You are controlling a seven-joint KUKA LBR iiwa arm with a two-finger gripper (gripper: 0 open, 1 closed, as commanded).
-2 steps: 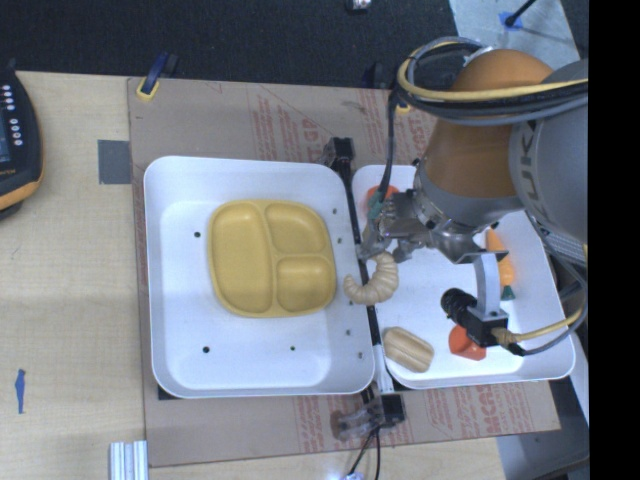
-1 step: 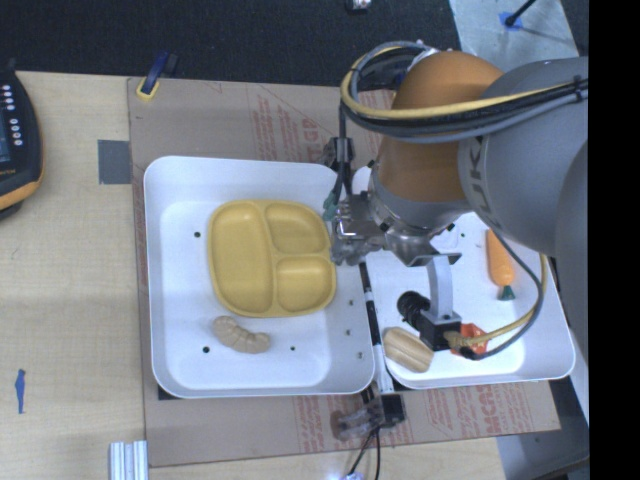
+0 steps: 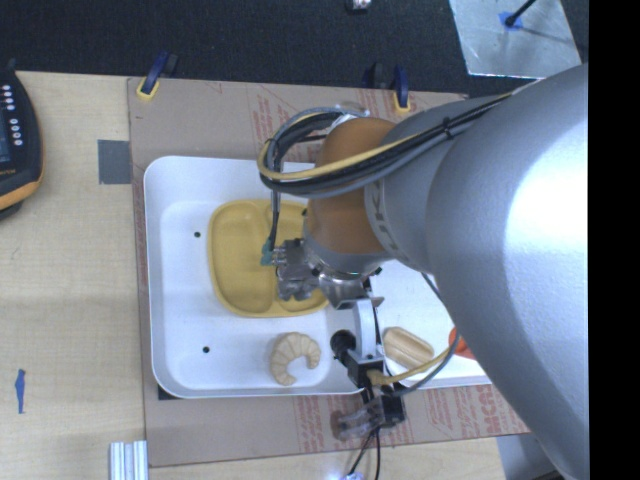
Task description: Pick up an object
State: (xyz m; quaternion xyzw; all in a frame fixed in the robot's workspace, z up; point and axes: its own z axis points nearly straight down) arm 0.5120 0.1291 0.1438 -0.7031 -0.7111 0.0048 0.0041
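Note:
A flat yellow dish-like object [image 3: 240,258] lies in the middle of the left white bin [image 3: 155,288]. A pale croissant [image 3: 295,356] rests near that bin's front edge. To its right lies a tan bread roll [image 3: 408,346], with a small orange item [image 3: 453,342] just showing beside the arm. My gripper [image 3: 290,276] hangs low over the yellow object's right edge, its tip dark and cluttered with cables. The grey arm with its orange band [image 3: 345,198] hides most of the right bin. Nothing is seen held.
The bins sit on a brown cardboard sheet [image 3: 200,118] held by clamps [image 3: 155,73] at the back. A control pendant [image 3: 15,138] lies on the bench at far left. A cable connector [image 3: 365,418] dangles over the front edge.

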